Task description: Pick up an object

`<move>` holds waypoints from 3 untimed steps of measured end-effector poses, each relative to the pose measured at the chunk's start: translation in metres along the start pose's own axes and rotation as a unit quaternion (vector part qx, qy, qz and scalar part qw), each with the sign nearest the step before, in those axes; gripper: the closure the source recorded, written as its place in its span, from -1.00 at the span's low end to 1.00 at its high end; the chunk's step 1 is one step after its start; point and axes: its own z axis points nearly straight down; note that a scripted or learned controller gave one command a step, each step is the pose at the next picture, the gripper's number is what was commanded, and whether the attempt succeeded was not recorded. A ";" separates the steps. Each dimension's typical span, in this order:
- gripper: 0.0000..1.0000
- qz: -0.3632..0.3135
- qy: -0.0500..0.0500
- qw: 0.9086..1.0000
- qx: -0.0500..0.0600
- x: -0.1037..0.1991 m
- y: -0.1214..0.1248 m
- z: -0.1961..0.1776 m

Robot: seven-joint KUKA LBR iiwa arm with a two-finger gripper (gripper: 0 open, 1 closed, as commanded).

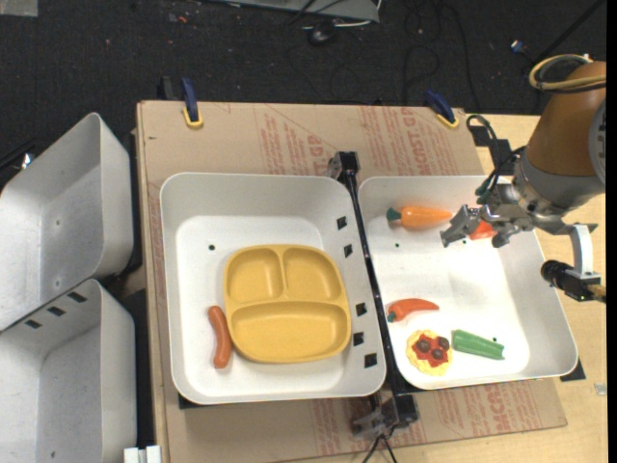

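My gripper [478,231] hangs over the upper right part of the right bin [540,302], its two dark fingers spread open. A small orange-red piece [485,228] shows between them; I cannot tell whether it is gripped. An orange carrot with a green top [422,217] lies just left of the gripper. Lower in the same bin are a red pepper [413,308], a small round pizza [430,350] and a green vegetable [478,344].
The left bin [183,258] holds a yellow divided plate [286,303] with a brown sausage [221,337] beside it. A black divider [362,258] runs between the bins. Two more white bins [58,258] stand off the bench at left.
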 end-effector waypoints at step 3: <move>1.00 0.001 -0.002 1.000 -0.006 -0.008 -0.008 -0.007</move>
